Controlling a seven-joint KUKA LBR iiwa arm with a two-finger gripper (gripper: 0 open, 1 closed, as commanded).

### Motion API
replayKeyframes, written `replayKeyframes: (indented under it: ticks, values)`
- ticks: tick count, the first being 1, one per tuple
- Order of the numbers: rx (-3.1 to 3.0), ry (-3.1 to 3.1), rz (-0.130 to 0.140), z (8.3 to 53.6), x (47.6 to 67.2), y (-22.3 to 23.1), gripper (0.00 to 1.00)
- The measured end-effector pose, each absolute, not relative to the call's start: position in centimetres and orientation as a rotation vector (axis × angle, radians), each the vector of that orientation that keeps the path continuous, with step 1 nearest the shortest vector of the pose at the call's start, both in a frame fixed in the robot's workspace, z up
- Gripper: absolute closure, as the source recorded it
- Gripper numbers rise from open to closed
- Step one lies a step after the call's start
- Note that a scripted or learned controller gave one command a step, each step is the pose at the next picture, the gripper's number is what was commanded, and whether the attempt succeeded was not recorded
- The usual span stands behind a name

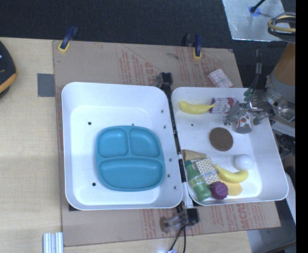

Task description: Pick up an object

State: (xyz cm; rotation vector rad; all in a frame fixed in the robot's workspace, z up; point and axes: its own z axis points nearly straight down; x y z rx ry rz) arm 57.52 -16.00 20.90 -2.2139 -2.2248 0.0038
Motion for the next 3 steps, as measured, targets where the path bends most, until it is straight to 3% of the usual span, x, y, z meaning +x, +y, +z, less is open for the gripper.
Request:
replayKeyframes:
  ticks: [1,2,3]
  values:
    - [-2.207,-2.220,0.012,8.5,57.1,-15.3,0.00]
    - [-2.214,-2.227,0.005,10.3,57.4,-15.6,1.00]
    - [-2.211,-2.236,-0.010,19.8,57.2,-8.1,1.00]
